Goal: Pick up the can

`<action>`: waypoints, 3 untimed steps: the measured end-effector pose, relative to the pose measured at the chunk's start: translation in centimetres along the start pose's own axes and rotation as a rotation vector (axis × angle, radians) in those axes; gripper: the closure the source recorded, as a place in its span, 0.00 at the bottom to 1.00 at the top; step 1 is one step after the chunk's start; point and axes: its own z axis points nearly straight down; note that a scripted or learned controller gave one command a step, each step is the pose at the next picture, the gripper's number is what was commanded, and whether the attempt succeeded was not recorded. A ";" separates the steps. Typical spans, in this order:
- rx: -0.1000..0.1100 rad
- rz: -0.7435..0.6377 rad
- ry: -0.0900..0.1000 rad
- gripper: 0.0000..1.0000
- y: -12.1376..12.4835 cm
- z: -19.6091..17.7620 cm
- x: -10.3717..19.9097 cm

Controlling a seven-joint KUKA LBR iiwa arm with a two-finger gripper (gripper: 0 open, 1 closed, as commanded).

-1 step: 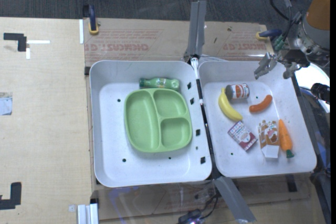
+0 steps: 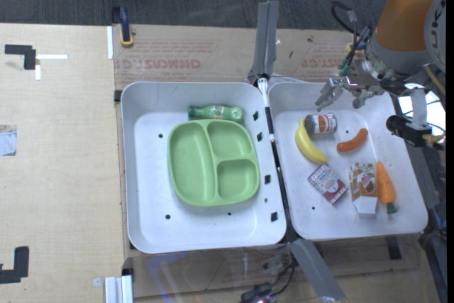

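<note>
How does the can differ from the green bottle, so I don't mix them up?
The can lies in the right bin, beside the banana; the green bottle lies in the left bin, behind the green divided plate. The can is short and stubby with a red and white label; the bottle is longer, slimmer and green all over. Both lie on their sides.

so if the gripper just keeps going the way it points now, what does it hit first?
Most likely the can. The gripper hangs over the right bin with its fingers aimed down, and the can lies just below and a little left of it in the picture. Depth is unclear from one view, so it could miss and meet bare bin floor.
</note>
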 end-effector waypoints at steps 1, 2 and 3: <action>-0.001 -0.129 0.000 0.00 1.0 11.8 -3.7; -0.005 -0.127 -0.001 1.00 1.1 10.7 -3.8; -0.001 -0.007 0.000 1.00 3.3 1.8 1.7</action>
